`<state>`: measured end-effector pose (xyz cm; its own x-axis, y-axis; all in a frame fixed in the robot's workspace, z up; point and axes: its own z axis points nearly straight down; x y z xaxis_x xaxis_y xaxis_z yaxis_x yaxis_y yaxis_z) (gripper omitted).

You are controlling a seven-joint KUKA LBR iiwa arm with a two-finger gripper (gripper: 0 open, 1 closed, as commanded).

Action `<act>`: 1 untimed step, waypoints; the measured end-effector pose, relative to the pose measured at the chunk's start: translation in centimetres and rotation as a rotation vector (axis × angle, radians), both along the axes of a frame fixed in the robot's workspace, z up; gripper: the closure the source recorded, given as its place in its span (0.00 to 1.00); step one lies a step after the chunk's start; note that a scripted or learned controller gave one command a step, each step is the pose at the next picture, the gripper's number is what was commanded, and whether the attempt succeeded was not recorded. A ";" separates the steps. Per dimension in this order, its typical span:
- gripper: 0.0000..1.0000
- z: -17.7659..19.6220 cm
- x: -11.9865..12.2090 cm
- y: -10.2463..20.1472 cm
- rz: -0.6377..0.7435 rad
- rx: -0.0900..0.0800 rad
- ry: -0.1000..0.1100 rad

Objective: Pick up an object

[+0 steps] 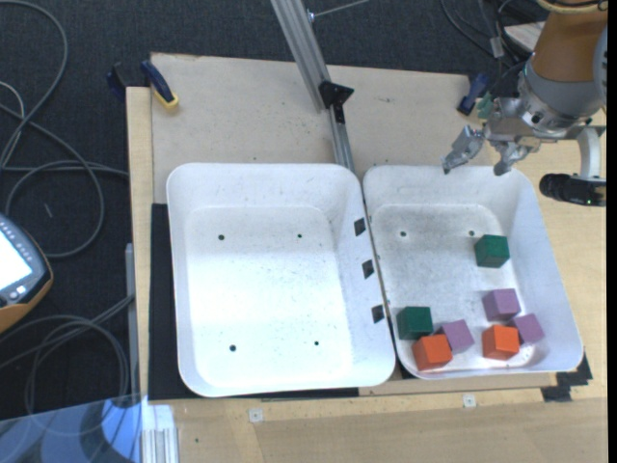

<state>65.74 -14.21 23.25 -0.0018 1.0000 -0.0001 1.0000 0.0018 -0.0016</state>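
My gripper (479,157) hangs above the far rim of the right bin (551,268), open, with nothing between its fingers. Several small blocks lie in that bin. A green block (492,250) sits alone toward the right wall, below the gripper. Along the near edge lie another green block (415,320), an orange block (433,351), a purple block (457,335), a second orange block (500,341) and two more purple blocks (500,303) (528,328).
The left bin (183,258) sits beside the right one on the wooden bench (241,114). A slanted metal rod (304,41) runs from the top down to the gap between the bins. Cables lie on the dark floor at left.
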 end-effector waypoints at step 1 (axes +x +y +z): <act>0.00 12.1 -3.7 -4.3 -0.004 -0.005 -0.012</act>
